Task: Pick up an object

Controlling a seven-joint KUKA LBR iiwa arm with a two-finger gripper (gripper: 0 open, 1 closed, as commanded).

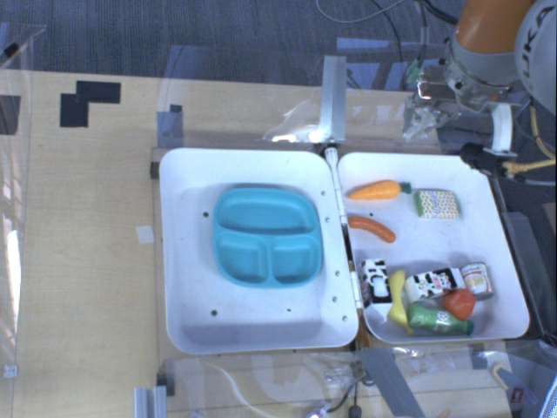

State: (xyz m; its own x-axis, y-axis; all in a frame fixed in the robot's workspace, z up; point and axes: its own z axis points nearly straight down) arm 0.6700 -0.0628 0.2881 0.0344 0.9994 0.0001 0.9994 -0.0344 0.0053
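My gripper point(424, 116) hangs beyond the far edge of the right bin point(513, 320), under the orange band of the arm, with nothing in it. In that bin lie an orange carrot point(374, 191), a reddish sausage point(372, 227) and a green-dotted block point(436, 204). Toward the near edge are a black-and-white carton point(374, 282), a yellow banana point(397, 299), a second black-and-white carton point(435, 282), a small can point(476, 279), a red tomato point(459, 303) and a green bottle point(439, 320), crowded together.
A blue divided plate point(266, 246) lies in the left bin point(187, 320). A metal post point(334, 103) stands behind the seam between the bins. Cables point(374, 7) run behind the bench near the arm.
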